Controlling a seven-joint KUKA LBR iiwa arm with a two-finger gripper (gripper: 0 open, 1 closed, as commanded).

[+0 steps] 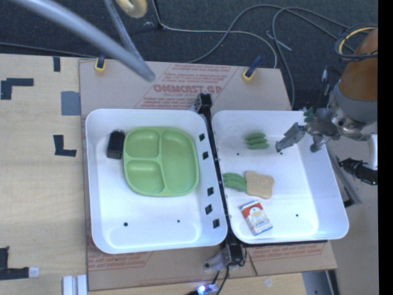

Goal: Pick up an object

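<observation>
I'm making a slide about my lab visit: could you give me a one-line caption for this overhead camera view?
Robot claw hovers over the right bin of toy food, beside a green divided plate.

the arm [356, 85] comes in from the right, its orange band high at the edge and the grey wrist below it. the gripper [302, 139] hangs low and leftward, its two fingers [288, 139] spread apart with nothing between them.

Even, bright overhead light washes the two shallow white plastic bins [98, 183] nearly to glare, with only faint shadows (softest under the green divided plate [161, 161]). A grey metal pole [73, 26] across the top left is blurred, and fine detail is soft throughout.
</observation>
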